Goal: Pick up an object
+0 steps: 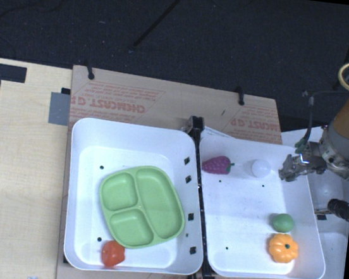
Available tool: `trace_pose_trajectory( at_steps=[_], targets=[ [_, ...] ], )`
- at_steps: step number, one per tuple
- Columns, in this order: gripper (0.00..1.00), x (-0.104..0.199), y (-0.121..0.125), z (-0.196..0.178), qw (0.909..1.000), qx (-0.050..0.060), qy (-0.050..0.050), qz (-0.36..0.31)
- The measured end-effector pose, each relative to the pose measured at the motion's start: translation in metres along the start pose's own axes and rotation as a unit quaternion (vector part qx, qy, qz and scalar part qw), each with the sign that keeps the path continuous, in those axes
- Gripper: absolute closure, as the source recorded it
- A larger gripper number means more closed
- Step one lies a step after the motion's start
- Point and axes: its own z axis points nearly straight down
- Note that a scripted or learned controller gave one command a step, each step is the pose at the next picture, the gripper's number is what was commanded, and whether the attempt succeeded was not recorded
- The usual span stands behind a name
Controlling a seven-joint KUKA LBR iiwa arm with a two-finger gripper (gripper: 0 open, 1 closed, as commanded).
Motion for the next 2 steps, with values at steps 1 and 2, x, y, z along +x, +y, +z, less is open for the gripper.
trace_pose_trajectory(
  at_steps=[1, 2],
  targets=[
    [1.0, -0.001, 0.001, -0.048, 1.0, 0.0, 0.0, 0.0],
    [1.0, 0.054, 0.008, -0.055, 1.0, 0.001, 0.001, -0.002]
  ],
)
